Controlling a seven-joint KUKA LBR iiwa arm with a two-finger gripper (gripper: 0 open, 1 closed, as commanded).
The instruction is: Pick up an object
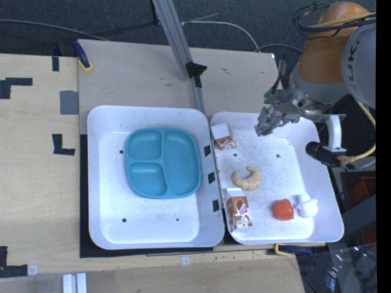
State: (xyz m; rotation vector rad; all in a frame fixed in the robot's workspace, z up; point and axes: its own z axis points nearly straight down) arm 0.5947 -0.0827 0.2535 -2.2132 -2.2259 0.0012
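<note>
My gripper [266, 126] hangs over the far edge of the right bin [287, 148], pointing down, with nothing visible between its fingers. In that bin lie a tan croissant [247, 178] near the middle, a small carton [223, 137] at the far left, a second brown and white carton [239, 210] at the near left, a red-orange round fruit [283, 209] and a small white object [306, 207] at the near right. The croissant lies below and left of the gripper, well apart from it.
The left bin [104, 163] holds a teal divided plate [164, 162]. A grey metal post [177, 35] slants up behind the bins. The arm's orange band [333, 41] and grey body stand at the right edge, above the right bin's far corner.
</note>
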